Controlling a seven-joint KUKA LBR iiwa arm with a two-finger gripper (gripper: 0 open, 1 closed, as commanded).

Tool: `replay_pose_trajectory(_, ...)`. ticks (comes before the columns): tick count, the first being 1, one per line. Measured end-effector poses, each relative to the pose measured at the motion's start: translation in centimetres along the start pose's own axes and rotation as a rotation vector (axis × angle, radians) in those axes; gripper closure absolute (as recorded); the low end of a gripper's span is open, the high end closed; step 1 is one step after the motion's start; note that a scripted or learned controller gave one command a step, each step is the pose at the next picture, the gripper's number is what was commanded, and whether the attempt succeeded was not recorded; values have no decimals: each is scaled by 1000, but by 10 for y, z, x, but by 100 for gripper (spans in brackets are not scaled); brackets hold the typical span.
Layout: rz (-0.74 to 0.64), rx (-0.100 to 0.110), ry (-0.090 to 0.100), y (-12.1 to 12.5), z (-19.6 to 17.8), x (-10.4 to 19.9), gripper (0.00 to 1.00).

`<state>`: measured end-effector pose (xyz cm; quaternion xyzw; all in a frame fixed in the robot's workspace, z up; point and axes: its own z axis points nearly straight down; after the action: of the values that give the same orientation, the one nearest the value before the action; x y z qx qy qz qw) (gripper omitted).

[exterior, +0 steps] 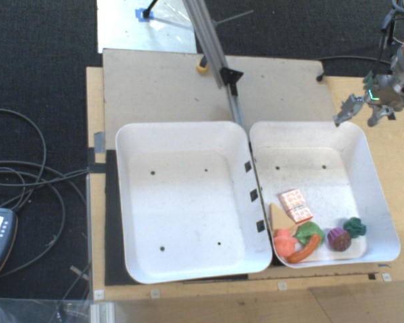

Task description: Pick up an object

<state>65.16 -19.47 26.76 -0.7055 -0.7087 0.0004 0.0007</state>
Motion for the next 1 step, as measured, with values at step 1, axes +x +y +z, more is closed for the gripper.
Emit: replay_pose_trajectory(1,-2,-3,-2,1,-3,0,0)
